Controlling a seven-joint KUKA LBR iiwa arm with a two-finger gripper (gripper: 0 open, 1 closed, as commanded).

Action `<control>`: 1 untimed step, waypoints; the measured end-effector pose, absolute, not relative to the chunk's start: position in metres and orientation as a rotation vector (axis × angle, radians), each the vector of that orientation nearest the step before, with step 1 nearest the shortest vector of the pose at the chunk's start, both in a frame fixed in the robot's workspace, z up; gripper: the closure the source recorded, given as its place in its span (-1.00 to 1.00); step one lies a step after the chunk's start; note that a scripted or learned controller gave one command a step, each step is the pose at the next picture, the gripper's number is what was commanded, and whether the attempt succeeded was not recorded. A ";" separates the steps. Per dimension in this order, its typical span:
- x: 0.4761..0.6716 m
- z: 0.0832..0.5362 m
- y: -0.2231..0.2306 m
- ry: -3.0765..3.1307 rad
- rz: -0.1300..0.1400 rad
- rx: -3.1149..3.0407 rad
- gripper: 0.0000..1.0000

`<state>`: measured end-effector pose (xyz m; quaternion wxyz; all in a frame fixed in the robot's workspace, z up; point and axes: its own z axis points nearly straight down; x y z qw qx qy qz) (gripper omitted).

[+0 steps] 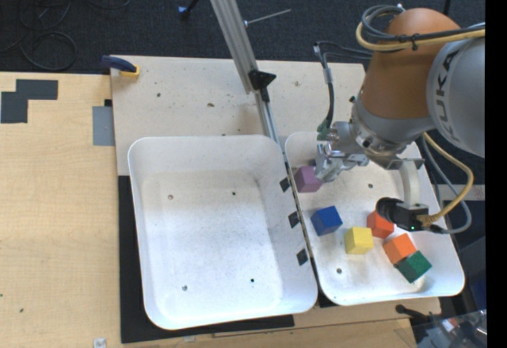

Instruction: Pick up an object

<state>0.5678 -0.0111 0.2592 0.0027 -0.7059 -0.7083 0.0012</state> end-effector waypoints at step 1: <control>0.543 0.249 0.039 -2.222 0.005 -2.213 1.00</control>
